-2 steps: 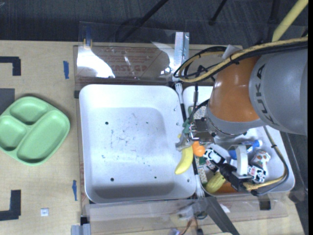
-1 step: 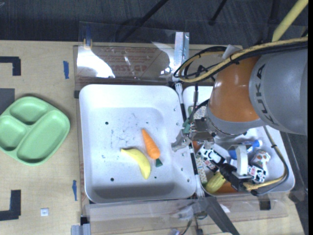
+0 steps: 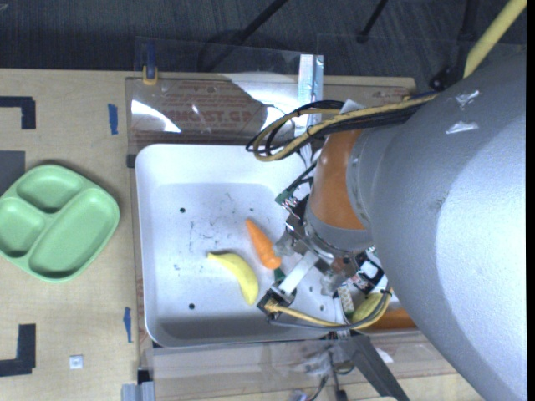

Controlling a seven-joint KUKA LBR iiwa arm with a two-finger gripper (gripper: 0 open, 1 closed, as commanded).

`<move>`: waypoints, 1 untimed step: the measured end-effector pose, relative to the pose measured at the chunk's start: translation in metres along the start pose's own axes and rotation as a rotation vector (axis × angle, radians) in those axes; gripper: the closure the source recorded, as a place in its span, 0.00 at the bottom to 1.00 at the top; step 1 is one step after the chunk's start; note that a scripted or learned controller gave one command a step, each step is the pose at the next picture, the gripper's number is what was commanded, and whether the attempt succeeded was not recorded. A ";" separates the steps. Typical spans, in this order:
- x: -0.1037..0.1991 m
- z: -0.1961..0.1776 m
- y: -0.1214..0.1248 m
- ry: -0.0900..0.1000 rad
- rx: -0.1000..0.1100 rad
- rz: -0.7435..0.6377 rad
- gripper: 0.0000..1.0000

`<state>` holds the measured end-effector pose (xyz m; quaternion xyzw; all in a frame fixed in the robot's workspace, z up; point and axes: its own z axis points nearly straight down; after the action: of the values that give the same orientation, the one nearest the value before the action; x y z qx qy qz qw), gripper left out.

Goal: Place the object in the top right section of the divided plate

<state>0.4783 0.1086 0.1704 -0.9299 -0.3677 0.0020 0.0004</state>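
I am observing the gripper (image 3: 292, 249) hanging low over the right side of the white bin (image 3: 180, 186), just beside the right end of the carrot (image 3: 262, 243). Whether it is open or closed I cannot tell, as the wrist is covering it. The carrot is lying at a slant on the bin floor, with the banana (image 3: 237, 275) on its near side, the two close or touching. Nothing is showing as held. I am judging the carrot to be the object and the pick to be the step in hand. The green divided plate (image 3: 110, 217) is sitting on the bench (image 3: 67, 107) well to the left, outside the bin. I am advising a grip across the carrot's narrow width, centred along its length and clear of the banana, then a straight lift above the bin wall before travelling left.
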 end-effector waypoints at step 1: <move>-0.006 -0.041 0.007 0.001 0.000 0.000 0.00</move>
<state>0.4789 0.0998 0.2110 -0.9300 -0.3675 0.0016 0.0004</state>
